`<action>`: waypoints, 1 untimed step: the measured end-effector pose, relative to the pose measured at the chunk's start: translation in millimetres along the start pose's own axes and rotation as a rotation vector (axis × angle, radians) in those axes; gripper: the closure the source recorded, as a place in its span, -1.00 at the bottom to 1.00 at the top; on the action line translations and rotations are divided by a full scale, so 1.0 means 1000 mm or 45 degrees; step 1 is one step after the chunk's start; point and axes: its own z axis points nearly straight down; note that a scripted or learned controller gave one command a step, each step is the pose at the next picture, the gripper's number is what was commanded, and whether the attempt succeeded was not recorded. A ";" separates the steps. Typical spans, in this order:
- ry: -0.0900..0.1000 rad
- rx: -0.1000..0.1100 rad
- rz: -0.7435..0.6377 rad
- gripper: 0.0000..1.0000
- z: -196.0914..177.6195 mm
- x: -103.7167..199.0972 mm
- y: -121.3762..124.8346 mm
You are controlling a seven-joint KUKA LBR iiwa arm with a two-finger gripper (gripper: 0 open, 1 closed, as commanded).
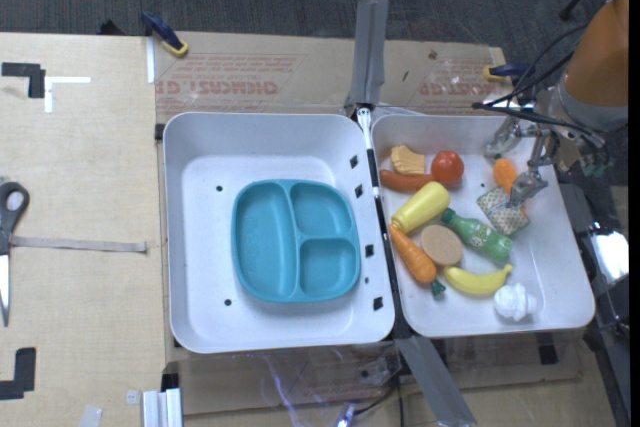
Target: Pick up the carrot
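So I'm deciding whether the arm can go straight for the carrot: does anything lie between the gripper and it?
Yes. The gripper hangs at the right bin's far right, the carrot lies near its left wall. Between them lie the green bottle and the round tan piece, which touches the carrot. From above, nothing visible covers it.

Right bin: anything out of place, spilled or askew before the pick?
Nothing spilled or damaged. The toy food is a loose jumble in the right bin. The carrot lies by the left wall, under the yellow bottle. The gripper is across the bin, near the far right, away from the carrot.
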 end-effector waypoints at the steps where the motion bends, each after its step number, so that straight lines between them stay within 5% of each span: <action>1: 0.021 -0.003 0.247 -1.00 0.024 -0.009 -0.002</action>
